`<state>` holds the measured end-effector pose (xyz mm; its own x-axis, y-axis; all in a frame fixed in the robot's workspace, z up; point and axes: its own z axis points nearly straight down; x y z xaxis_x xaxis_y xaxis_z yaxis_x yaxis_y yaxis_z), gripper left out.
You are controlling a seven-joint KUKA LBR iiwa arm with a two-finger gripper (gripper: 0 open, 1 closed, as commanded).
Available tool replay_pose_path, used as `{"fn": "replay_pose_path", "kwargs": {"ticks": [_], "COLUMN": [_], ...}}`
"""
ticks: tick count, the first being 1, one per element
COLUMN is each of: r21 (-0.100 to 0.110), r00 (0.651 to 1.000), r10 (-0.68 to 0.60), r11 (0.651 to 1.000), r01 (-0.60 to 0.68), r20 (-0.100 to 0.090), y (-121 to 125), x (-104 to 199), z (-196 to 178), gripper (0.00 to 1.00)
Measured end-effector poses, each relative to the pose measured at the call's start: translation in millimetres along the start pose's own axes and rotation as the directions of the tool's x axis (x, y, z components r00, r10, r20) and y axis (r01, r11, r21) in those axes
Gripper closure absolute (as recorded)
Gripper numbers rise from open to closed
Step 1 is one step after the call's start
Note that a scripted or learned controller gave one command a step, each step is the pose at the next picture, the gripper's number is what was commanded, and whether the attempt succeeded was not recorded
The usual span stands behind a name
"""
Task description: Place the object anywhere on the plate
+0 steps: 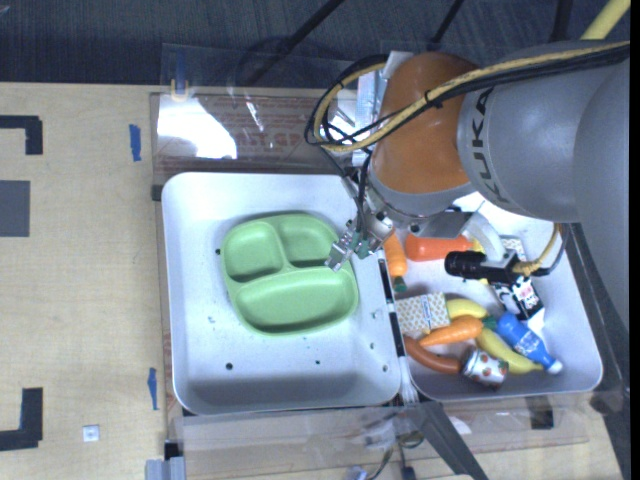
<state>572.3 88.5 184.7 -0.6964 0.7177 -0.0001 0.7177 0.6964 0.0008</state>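
Reaching in from the right, the grey arm [540, 118] with its orange band [425, 118] hangs over the seam between the two white bins, its gripper [345, 251] low at the right edge of the green plate [290, 273]. Whether the gripper is spread or closed cannot be told at this size, nor whether anything sits in it. The plate, divided into three compartments, lies in the left bin [200, 368]. In the right bin [580, 358] lie the loose things: an orange carrot [452, 332], a yellow banana [500, 348], a blue bottle [525, 340], a small can [485, 368], a checkered packet [423, 313] and a black-and-white toy [523, 295], all crowded together, well apart from the plate.
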Motion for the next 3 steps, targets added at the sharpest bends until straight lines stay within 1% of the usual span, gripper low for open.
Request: {"fn": "replay_pose_path", "kwargs": {"ticks": [1, 2, 3], "r21": [0.003, -0.001, 0.003], "r00": [0.976, 0.988, 0.870], "r10": [0.216, 0.155, 0.493], "r11": [0.976, 0.988, 0.870], "r01": [-0.216, -0.155, -0.493], "r20": [-0.001, 0.001, 0.000], "y": [17, -9, -60], "x": [34, 68, -11], "z": [15, -95, 1], "gripper": [1.00, 1.00, 1.00]}}
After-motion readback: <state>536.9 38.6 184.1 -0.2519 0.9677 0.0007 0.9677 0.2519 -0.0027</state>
